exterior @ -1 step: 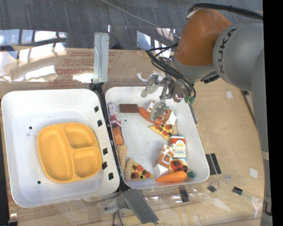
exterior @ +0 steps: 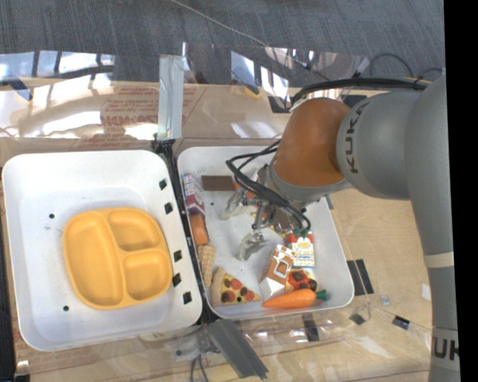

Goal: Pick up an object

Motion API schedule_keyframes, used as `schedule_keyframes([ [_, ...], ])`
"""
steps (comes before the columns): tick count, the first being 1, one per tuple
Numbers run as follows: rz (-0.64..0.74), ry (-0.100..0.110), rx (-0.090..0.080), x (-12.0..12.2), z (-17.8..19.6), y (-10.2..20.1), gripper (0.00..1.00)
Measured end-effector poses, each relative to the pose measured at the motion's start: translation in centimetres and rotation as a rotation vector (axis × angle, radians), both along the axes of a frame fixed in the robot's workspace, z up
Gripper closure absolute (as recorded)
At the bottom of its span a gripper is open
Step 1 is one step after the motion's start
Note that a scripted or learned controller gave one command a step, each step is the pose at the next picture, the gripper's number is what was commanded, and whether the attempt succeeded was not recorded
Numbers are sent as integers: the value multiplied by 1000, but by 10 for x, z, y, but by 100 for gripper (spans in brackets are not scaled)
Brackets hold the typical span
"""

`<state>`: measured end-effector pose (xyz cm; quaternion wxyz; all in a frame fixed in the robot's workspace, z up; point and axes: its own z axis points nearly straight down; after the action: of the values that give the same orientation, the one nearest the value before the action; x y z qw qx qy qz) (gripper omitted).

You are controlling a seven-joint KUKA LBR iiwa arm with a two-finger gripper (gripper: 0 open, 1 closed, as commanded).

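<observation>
Two bins — toys (exterior: 262,276) in rt bin (exterior: 337,253)

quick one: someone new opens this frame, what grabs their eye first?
Probably the grey arm with its orange band, reaching in from the right and hanging over the right bin. Next the yellow divided tray, lying alone in the left bin. Then the toy food along the right bin's near edge: a carrot and a pizza slice.

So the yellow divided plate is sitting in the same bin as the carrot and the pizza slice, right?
Not quite. The camera view shows the yellow divided plate alone in the left bin; the carrot and the pizza slice lie in the right bin.
</observation>
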<state>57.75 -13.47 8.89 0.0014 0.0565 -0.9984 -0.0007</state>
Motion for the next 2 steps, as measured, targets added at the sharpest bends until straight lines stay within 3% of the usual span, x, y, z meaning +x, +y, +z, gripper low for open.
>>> schedule_keyframes([
  [1,-159,1,2,-41,0,-39,0],
  [2,-110,-6,-1,64,5,-70,0],
])
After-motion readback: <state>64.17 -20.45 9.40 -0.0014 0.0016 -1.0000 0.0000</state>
